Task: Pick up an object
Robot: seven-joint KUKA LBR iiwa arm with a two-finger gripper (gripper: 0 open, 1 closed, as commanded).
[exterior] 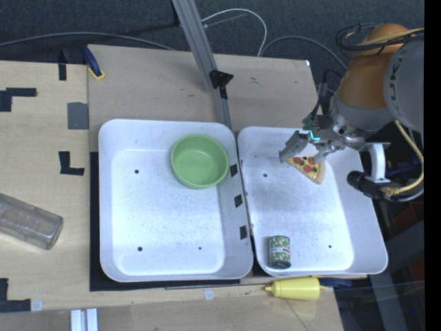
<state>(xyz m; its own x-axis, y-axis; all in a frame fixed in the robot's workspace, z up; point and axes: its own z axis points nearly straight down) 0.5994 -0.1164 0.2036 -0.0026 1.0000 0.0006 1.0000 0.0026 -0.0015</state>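
Inside right bin, spread pincer hovers over pizza slice; can nearby.

**Colours on the counter**

Round pale green plastic bowl. Two shallow white bins, finely speckled grey. Toy pizza slice: yellow, red-spotted. Small green can with patterned label. Yellow squeeze bottle. Clear plastic cup. Light wooden counter with black tape marks.

Arm reaching left, tool seemingly spread

The bench bears two white bins and a yellow bottle.
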